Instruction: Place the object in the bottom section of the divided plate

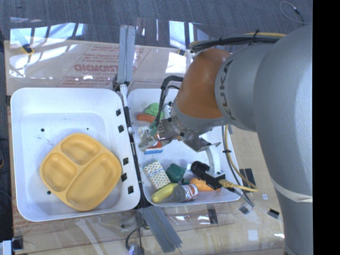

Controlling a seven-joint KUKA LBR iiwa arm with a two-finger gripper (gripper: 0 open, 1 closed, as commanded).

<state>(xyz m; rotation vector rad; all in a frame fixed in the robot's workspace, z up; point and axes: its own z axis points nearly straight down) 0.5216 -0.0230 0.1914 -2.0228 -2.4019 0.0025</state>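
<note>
A yellow divided plate (79, 170) lies in the left bin (32, 110), with two small sections toward the upper left and one large section toward the lower right; nothing lies on it. My gripper (151, 136) is low over the left part of the right bin (210, 158), among the loose objects there. A small red, white and blue item (154, 150) lies just below it. The arm's orange band and grey body hide much of that bin.
In the right bin lie a green item (153, 109) and an orange-red piece (145, 118) at the back, and a patterned box (156, 173), green block (175, 171), yellow piece (163, 193), grey can (185, 192) and orange piece (203, 185) at the front.
</note>
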